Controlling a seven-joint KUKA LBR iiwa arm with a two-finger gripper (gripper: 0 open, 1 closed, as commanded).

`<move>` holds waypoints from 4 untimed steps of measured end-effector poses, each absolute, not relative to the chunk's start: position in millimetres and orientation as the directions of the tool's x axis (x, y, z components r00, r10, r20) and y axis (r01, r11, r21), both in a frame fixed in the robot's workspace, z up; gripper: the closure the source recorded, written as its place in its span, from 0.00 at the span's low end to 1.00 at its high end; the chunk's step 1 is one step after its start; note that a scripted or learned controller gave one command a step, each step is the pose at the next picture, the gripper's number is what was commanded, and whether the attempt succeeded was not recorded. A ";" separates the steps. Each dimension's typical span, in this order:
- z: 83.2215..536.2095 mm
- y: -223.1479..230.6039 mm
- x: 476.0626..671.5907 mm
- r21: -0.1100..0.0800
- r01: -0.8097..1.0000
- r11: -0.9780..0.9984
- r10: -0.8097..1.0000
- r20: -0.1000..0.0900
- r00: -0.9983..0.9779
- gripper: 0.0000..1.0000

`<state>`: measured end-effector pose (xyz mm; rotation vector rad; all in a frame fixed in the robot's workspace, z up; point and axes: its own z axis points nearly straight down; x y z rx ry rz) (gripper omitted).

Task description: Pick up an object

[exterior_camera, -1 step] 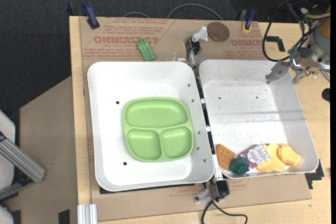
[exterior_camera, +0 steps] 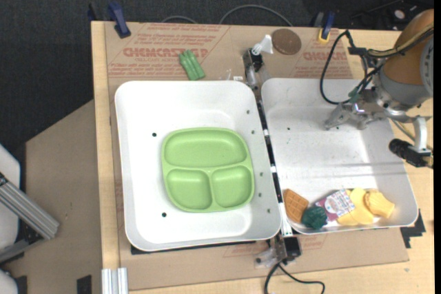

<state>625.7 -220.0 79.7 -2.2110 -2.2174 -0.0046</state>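
Observation:
My gripper [exterior_camera: 355,117] hangs over the far part of the right bin [exterior_camera: 310,148], fingers spread open with nothing between them. The objects lie along that bin's near edge, well apart from the gripper. They are a tan waffle-like piece [exterior_camera: 295,204], a dark green lump [exterior_camera: 315,217], a pink and white packet [exterior_camera: 339,203], and yellow pieces [exterior_camera: 365,206] at the right. In the left bin [exterior_camera: 138,148] rests a green divided plate [exterior_camera: 207,169] with nothing on it.
A small green object [exterior_camera: 192,65] and a brown disc [exterior_camera: 286,42] lie on the cardboard behind the bins. Blue clamps [exterior_camera: 120,19] grip the bench's far edge. The middle floor of the right bin is bare white.

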 end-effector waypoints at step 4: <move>88.0 -217.6 667.9 -0.011 1.000 0.006 1.000 0.013 -0.006 0.00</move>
